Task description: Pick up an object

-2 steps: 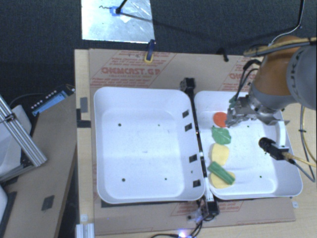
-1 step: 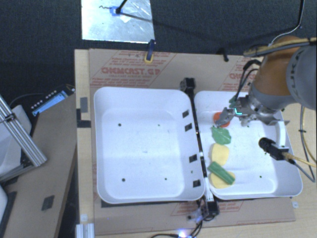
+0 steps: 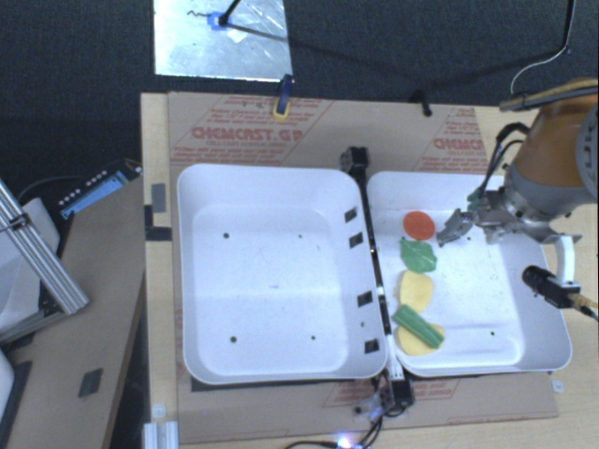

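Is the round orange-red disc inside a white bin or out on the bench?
Inside: the round orange-red disc lies flat on the right white bin's floor, near its left wall.

Grey robot arm at the frame's right edge, with an orange band, black cables, and a metallic grey gripper.

Two shallow white plastic bins sit side by side: a left bin and a right bin. The right one contains five small items: one round red-orange piece, two green pieces and two yellow pieces.
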`<state>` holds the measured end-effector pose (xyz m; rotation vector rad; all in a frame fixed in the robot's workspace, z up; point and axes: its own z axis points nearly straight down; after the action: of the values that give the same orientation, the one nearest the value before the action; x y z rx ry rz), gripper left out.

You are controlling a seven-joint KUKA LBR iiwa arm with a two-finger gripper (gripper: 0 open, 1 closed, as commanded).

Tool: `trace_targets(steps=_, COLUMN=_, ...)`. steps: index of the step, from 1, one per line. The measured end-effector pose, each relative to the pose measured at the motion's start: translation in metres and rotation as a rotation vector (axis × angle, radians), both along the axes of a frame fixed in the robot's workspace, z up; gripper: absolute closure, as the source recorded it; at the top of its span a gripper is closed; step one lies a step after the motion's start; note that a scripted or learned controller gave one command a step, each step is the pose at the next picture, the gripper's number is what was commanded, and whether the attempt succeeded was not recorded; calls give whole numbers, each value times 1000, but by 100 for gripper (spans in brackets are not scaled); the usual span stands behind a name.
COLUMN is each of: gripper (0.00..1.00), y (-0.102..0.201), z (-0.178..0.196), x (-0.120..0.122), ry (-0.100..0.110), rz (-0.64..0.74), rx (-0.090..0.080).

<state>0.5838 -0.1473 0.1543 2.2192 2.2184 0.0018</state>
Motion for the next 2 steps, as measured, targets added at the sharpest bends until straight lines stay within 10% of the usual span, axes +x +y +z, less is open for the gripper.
trace_targets(steps=1, gripper=0, y=52, z=-71, x=65, ry=-4, rz=10, rx=0)
trace_targets(steps=2, gripper=100, y=50, z=-59, x=63, ry=-1, rz=6, rx=2)
